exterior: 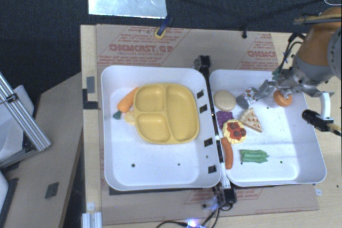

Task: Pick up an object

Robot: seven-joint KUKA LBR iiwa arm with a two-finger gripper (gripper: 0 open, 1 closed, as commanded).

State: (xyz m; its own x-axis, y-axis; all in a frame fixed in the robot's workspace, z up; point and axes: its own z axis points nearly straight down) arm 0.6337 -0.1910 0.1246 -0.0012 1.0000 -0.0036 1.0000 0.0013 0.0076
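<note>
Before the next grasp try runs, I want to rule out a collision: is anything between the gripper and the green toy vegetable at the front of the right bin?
Yes. The gripper sits near the bin's back, and the pizza slice lies roughly between it and the green toy vegetable. The round red-and-yellow pizza toy lies just left of that path.

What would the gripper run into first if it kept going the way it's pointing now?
The gripper points left across the right bin. First in that line looks to be the beige bun-like toy, close beyond its tip. Its height above the bin floor is unclear, so it might pass over.
</note>
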